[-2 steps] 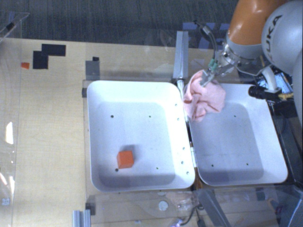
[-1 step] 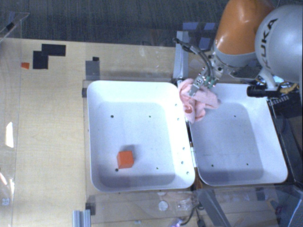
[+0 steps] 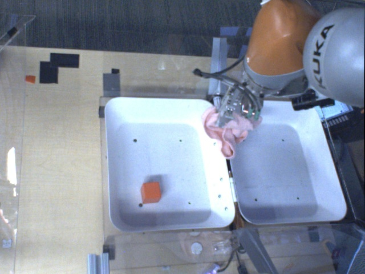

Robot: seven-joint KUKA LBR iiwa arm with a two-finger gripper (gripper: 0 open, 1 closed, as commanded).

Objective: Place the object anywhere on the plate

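Looking down on the bench (image 3: 57, 170), you see two shallow white bins side by side, their inner rims touching along a seam that runs toward 6 o'clock. The left bin (image 3: 122, 153) holds a small orange block (image 3: 151, 192), lying near its 7 o'clock corner and well apart from everything else. The right bin (image 3: 319, 170) has the arm (image 3: 319, 44) over its 12 o'clock edge, grey with an orange band. The gripper (image 3: 239, 108) hangs at the upper end of the seam between the bins. A soft pink object (image 3: 225, 131), crumpled like cloth, sits bunched right under the gripper, draped across the two rims at the 1 o'clock corner of the left bin, with a tail hanging toward 6 o'clock. The gripper's metal parts overlap the pink object's top; how wide it stands, and whether it grips the pink object, cannot be told. On the bench at 10 o'clock you see black markers (image 3: 57, 67) and a small orange tag (image 3: 30, 79).
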